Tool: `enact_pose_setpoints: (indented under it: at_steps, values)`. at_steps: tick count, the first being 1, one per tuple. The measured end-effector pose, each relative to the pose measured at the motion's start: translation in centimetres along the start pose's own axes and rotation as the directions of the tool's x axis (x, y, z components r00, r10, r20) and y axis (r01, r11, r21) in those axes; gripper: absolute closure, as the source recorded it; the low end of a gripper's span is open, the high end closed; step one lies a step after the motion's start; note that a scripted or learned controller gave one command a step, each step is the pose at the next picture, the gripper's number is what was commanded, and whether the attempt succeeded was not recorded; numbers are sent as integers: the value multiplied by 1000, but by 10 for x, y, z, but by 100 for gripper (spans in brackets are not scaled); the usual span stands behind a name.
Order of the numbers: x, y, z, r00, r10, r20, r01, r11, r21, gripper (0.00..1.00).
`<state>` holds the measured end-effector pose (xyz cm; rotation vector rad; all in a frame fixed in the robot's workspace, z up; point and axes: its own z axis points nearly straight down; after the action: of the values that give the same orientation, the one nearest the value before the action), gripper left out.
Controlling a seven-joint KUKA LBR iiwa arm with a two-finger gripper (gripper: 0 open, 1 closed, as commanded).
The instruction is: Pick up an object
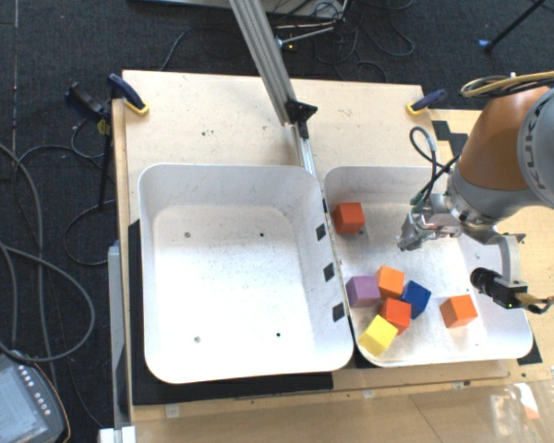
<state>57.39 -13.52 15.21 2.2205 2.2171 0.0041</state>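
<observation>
Dark carpet with loose black cables (pixel 37 247) surrounds a pale tabletop (pixel 222 118), clamps at its far corners (blue-and-yellow, one each side). Two shallow white bins sit side by side on it: left bin (pixel 166 201), right bin (pixel 512 340), rims touching along the middle. A slanted metal rail (pixel 263 44) runs down from the top edge to the seam between the bins.

All blocks are in the right bin. Landmark: the purple block (pixel 363 291), close to the bin's left wall.
- orange-red block (pixel 350 217): alone, well beyond the purple block toward the far end of the bin.
- orange block (pixel 391 281): just right of the purple block, touching or nearly so.
- blue block (pixel 415 298): right of the purple block, past the orange one, pressed against it.
- red-orange block (pixel 397 314): right and nearer the camera from the purple block, tucked under the blue one's corner.
- yellow block (pixel 379 334): directly nearer the camera from the purple block, by the bin's front rim.
- second orange block (pixel 458 310): well right of the purple block, apart from the cluster.

Grey arm with the orange band (pixel 499 150) enters from the right. Pincer (pixel 412 239) hangs over the right bin's floor, right of and beyond the purple block, between the lone orange-red block and the cluster, touching no block that I can see. Finger spacing: cannot tell (tips too blurred and small). Nothing visible between them.
</observation>
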Motion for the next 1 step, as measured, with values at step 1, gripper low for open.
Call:
enact_pose_setpoints:
  at_steps: [1]
  values:
    - [-1,-3,-44,1000,-3,1,3,1000,-1,100]
